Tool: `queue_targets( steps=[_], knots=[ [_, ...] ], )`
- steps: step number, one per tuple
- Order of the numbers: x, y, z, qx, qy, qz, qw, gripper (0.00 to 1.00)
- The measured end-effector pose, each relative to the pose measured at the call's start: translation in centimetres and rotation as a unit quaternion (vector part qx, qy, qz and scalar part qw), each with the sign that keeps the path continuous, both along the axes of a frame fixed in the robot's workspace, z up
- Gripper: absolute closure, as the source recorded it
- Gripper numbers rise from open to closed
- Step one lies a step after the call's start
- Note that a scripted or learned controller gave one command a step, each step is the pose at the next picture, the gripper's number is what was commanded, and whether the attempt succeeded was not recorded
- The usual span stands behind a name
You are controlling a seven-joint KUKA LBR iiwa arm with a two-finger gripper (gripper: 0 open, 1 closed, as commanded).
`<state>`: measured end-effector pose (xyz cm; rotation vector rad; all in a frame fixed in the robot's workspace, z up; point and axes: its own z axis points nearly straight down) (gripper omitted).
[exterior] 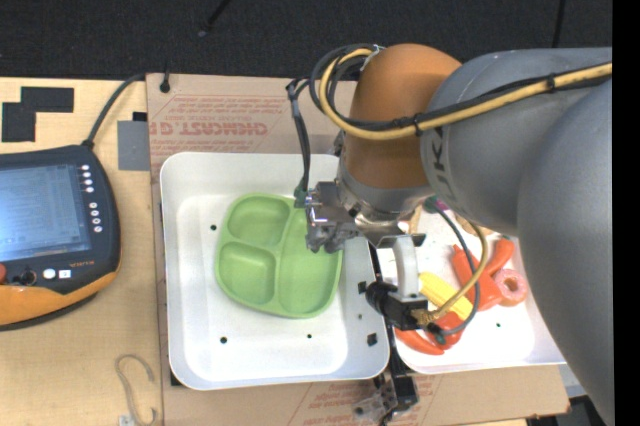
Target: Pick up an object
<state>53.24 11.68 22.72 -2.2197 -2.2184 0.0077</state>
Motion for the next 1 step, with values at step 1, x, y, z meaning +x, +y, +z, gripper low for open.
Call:
queue_targets(
  steps=[1],
  knots=[
    [-0.2, -1.88, 0.0, -0.0002, 0.0, 0.0, 1.0, 1.0]
  ],
)
